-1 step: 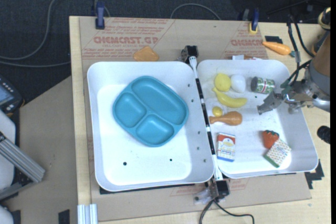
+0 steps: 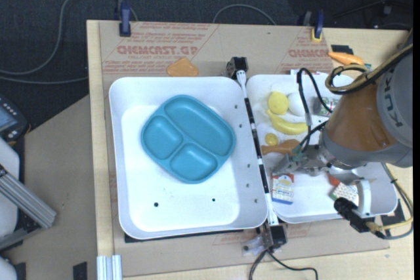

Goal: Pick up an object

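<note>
Glossy blue plastic plate [image 2: 188, 138]

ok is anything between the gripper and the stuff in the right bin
Nothing visible blocks it. The gripper is already low in the right bin, with the brown object and the small carton right beside it. The banana and lemon lie farther back, uncovered.

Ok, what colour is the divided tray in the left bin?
Light blue tray, clear in the camera view.

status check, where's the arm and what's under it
Gripper low in right bin, grip unclear. Small carton just below it, banana and lemon beyond. Blue tray in left bin.
</note>
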### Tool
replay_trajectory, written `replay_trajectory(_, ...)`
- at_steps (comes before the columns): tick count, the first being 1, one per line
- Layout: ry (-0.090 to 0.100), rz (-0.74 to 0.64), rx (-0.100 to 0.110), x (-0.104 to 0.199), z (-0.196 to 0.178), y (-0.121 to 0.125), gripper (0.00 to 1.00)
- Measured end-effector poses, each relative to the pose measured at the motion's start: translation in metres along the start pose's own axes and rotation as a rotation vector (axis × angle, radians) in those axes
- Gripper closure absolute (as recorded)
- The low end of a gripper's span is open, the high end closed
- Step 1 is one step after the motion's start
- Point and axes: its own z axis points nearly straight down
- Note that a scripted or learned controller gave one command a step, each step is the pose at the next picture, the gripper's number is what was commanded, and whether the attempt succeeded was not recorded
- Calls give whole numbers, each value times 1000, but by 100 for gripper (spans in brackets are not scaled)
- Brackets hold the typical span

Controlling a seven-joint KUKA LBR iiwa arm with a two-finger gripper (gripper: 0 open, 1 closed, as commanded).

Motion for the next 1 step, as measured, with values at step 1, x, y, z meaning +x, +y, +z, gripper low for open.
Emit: replay_trajectory(1, -5, -1, -2, -10, -3, 60, 0)
